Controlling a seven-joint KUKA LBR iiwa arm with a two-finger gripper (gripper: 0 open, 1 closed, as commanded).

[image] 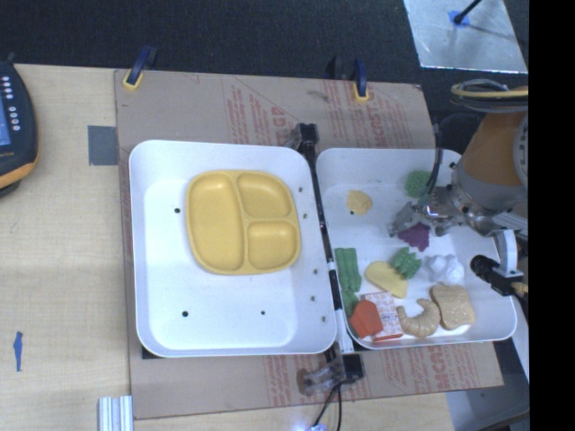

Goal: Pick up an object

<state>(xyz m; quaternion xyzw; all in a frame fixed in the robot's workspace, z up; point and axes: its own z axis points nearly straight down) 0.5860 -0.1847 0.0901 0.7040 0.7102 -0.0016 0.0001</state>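
the gripper (415, 220) hangs low in the right bin (377, 164), directly above a purple toy (416, 236); whether it is released or clenched i cannot tell. relative to that purple toy: a green piece (417, 183) lies behind it, a small yellow lump (359, 202) off to its left, a green and yellow pair (393, 271) just in front. the yellow divided plate (243, 220) sits in the left bin (162, 321), well apart.
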